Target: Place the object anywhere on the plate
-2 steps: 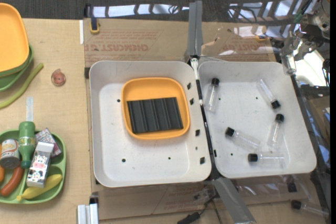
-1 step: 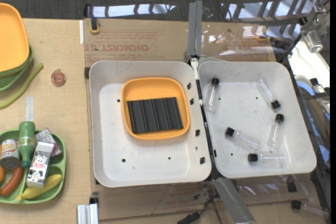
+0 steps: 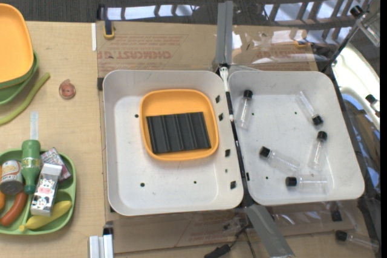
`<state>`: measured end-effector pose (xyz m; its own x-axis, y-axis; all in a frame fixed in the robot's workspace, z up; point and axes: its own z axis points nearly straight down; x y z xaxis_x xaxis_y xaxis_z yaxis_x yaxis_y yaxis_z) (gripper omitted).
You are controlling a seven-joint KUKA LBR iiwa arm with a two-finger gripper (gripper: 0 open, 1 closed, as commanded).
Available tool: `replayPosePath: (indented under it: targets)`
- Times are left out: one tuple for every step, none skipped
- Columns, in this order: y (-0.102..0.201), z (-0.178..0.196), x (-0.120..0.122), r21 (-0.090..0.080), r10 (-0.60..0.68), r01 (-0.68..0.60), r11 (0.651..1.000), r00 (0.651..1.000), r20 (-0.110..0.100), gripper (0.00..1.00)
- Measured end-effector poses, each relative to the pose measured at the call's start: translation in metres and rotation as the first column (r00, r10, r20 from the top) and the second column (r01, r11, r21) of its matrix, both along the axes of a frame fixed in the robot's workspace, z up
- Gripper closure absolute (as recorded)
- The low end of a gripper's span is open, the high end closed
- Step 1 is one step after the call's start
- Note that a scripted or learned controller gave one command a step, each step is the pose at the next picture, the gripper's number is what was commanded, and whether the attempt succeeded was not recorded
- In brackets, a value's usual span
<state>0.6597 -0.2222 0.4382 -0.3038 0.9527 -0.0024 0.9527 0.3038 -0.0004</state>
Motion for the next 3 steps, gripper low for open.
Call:
replayPosePath:
  targets:
    - [-0.0001,0.0025,0.0000,0.001,0.380,-0.380,0.925,0.925,0.000,1.00]
    - [0.0007,0.0022,-0.0034,0.002,0.561,-0.561,0.828,0.828,-0.001,1.00]
    - [0.0001,0.0030,-0.0064,0.001,0.827,-0.827,0.563,0.563,0.001,1.00]
